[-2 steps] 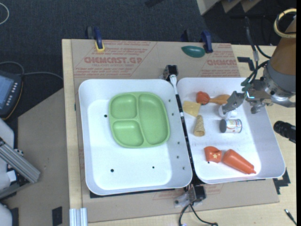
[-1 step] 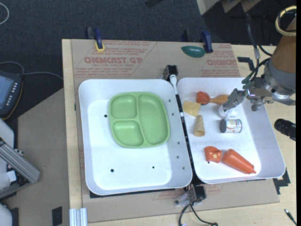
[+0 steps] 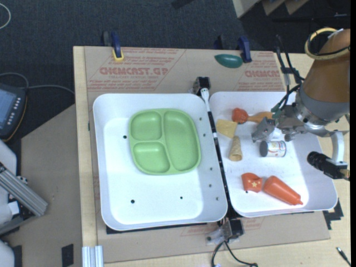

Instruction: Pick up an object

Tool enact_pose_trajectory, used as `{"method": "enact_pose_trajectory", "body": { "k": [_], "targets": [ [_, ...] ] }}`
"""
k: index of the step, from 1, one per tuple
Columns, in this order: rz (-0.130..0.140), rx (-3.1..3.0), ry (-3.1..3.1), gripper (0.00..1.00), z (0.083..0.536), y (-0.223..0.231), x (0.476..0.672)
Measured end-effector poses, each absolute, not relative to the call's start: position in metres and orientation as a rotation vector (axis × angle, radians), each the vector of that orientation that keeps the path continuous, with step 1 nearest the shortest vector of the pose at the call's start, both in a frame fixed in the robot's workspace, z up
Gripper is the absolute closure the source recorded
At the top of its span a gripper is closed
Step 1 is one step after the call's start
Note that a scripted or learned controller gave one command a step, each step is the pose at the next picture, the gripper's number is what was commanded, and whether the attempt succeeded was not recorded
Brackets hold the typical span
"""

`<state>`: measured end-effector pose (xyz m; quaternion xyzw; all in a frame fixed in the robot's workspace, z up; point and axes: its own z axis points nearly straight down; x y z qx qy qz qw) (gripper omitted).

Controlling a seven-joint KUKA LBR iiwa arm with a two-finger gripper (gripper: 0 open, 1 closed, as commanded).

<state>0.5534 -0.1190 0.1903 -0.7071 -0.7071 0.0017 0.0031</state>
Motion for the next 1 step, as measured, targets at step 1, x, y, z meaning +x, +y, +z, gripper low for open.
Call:
{"method": "enact_pose_trajectory", "body": {
  "k": [1],
  "targets": [
    [0.005, -2.217, -2.216, 0.0, 0.1443, -0.1111, 0.5511]
  ]
}}
